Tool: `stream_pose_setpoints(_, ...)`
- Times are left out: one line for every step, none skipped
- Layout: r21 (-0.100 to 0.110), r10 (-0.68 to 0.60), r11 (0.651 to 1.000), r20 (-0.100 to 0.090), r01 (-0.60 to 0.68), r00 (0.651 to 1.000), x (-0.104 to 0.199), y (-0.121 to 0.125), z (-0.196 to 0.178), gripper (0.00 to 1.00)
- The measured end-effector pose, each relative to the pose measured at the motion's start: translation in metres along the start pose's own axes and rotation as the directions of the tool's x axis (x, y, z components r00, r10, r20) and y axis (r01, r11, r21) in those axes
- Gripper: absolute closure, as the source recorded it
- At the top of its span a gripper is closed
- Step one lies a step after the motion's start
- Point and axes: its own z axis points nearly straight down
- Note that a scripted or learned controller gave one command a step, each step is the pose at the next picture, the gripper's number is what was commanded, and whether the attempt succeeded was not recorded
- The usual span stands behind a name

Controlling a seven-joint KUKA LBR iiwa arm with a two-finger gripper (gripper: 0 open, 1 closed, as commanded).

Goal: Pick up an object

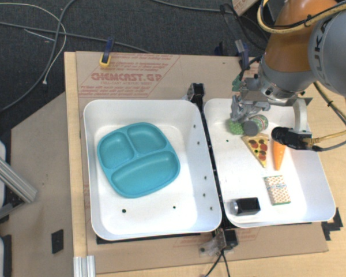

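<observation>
The right bin [318, 196] holds several small items. At its far left lies a green lumpy toy [236, 128], with a small grey-green can [258, 123] beside it. A pizza slice [258, 149] and an orange carrot [278, 154] lie towards the middle. A patterned little box [277, 190] and a black block [245, 206] sit near the front. My gripper [241, 114] hangs low at the bin's far left, right above the green toy and close to the can. The wrist hides the tips.
The left bin [104, 212] holds a blue divided plate [139, 158]. A black clamp [195, 92] sits at the back between the bins. The arm's grey body and orange band [300, 16] overhang the right bin's far side, and a yellow cable [334, 136] trails along its right edge.
</observation>
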Motion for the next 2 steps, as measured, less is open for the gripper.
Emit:
stream_pose_setpoints(0.003, -0.001, 1.0, -0.001, 0.001, 1.0, 0.048, -0.008, 0.01, 1.0)
stream_pose_setpoints(-0.001, -0.001, 1.0, -0.001, 0.001, 1.0, 0.1, -0.011, 0.001, 1.0)
